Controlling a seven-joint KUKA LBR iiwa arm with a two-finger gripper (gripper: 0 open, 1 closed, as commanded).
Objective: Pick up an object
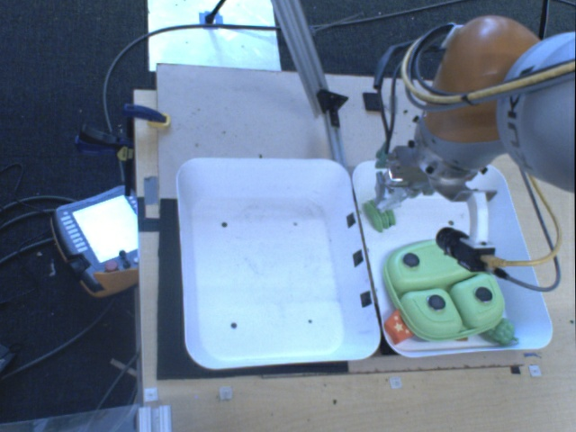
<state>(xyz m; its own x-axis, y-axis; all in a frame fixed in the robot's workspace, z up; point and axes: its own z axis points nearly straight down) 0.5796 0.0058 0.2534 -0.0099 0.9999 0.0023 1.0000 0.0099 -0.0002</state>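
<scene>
A: Dark carpet surrounds the bench; how far along?

B: The gripper (389, 196) hangs at the right bin's (522, 214) far left corner, fingers clasping a small green piece (379, 215). Whether it has lifted, I can't tell.

A: Room?

B: The green three-lobed toy (441, 293) crowds the near edge; left bin (261, 259) lies open.

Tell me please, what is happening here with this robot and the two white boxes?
A grey arm with an orange band reaches in over the right bin. Its gripper hangs low at the bin's upper left corner, right at a small green object; whether it grips it is unclear. A large green three-lobed toy and a small orange piece lie lower in the same bin.
</scene>
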